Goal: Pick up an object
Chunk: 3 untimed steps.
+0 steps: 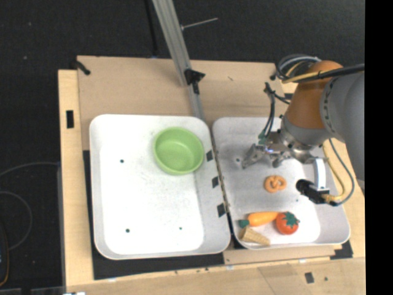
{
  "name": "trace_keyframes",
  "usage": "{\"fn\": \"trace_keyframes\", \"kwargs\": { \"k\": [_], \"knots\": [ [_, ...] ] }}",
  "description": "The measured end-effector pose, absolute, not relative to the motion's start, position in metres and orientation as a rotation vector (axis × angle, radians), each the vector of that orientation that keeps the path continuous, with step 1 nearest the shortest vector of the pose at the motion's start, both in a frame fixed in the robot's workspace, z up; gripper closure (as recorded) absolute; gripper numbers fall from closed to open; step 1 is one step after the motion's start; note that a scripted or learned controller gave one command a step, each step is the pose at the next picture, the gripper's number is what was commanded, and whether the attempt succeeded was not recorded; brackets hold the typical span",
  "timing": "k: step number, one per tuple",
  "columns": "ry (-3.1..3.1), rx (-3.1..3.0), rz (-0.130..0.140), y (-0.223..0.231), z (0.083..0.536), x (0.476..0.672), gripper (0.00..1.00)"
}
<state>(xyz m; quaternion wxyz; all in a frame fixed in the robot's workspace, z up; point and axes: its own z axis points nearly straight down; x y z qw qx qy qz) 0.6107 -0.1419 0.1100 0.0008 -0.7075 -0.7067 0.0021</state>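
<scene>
Robotics lab test cell. Plywood bench on dark floor, two shallow white bins side by side, industrial arm with exposed cabling, aluminium mast rising over bench. Toy plastic food as test props.

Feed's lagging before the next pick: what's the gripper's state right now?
Gripper: over the right bin, nothing between its fingers; open or closed cannot be told.

Two shallow white bins lie side by side on the tan surface, the left bin touching the right bin. A grey metal pole rises at a slant from behind them.
</scene>
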Motion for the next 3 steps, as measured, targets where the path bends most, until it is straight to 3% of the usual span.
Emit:
{"fn": "trace_keyframes", "kwargs": {
  "k": [1,2,3],
  "knots": [
    [-2.219,-2.225,0.004,-0.143,0.101,0.611,0.0],
    [-2.215,-2.232,-0.002,-0.144,0.113,0.612,1.0],
    [-2.217,-2.235,-0.006,-0.146,0.176,0.608,1.0]
  ]
}}
